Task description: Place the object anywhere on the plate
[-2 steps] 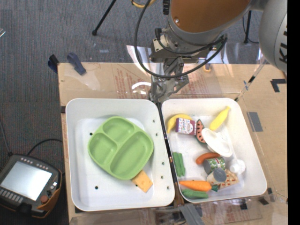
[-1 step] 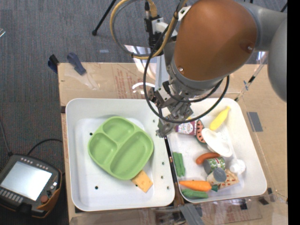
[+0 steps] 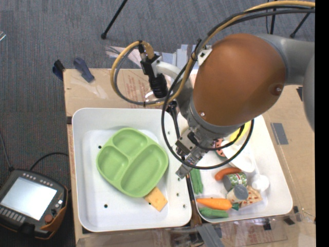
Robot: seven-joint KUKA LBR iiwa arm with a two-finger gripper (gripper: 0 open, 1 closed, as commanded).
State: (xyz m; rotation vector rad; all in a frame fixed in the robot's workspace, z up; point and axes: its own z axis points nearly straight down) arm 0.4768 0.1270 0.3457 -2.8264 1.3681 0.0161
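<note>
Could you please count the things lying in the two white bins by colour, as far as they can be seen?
Some of the right bin is hidden by the arm, so this counts only what shows.
Green: 3, plate, bean pod, small green piece
Orange: 3, cheese wedge, carrot, sausage
Yellow: 1, yellow item
Total: 7

Tabletop [image 3: 87, 94]: brown, cardboard-like surface, standing on dark grey carpet. Two shallow white bins sit on it side by side, rims touching near the front centre.

Left bin [image 3: 82, 138]: holds a green three-compartment plate [image 3: 132, 161], set slightly right of the bin's centre; a yellow-orange wedge [image 3: 157, 199] lies on the bin floor just beside the plate's front edge.

Right bin [image 3: 272, 163]: crowded with toy foods along its front, including an orange carrot [image 3: 218, 203] and a green bean pod [image 3: 196, 180] near the left wall.

A grey strip [image 3: 279, 133] lies on the bare tabletop right of the right bin.
</note>
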